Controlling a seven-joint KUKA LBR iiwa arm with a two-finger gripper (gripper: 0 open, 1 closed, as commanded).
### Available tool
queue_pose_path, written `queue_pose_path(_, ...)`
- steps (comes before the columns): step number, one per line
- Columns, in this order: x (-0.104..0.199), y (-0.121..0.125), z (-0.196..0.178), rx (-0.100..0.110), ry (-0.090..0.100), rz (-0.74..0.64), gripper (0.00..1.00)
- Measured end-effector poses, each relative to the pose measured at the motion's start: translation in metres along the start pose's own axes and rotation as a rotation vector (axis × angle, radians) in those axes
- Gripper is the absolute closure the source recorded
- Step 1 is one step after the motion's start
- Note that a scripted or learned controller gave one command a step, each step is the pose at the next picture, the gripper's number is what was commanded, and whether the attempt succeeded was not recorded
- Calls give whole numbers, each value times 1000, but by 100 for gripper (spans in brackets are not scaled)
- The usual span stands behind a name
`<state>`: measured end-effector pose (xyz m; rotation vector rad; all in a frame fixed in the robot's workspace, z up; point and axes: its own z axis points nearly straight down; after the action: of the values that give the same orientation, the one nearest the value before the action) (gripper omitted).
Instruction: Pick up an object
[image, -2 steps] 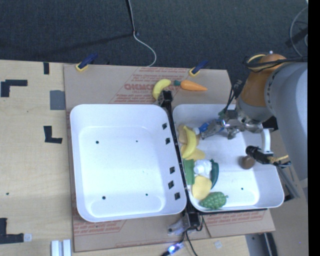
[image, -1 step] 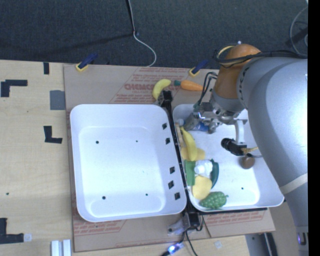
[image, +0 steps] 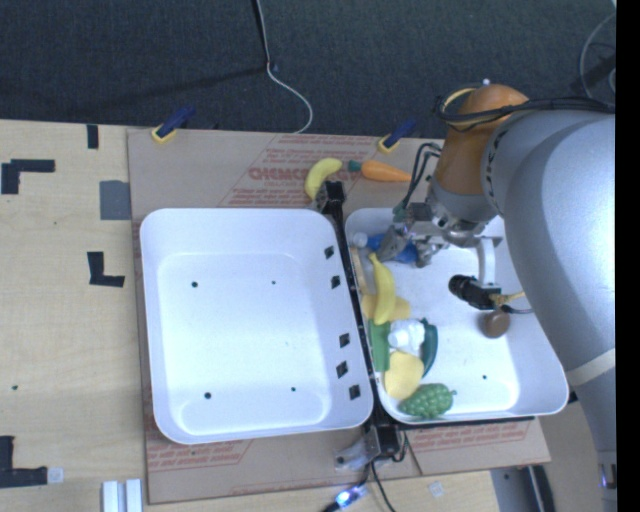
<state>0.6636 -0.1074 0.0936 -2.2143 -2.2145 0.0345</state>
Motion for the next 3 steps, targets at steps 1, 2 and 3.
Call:
queue_pose_path(1, 62, 5, -98, -32, 10, -8, 100)
queue_pose_path(2, 125, -27, -151, -24, 11, -7, 100)
queue_pose_path(3, 218, -82, -195, -23, 13, -13, 100)
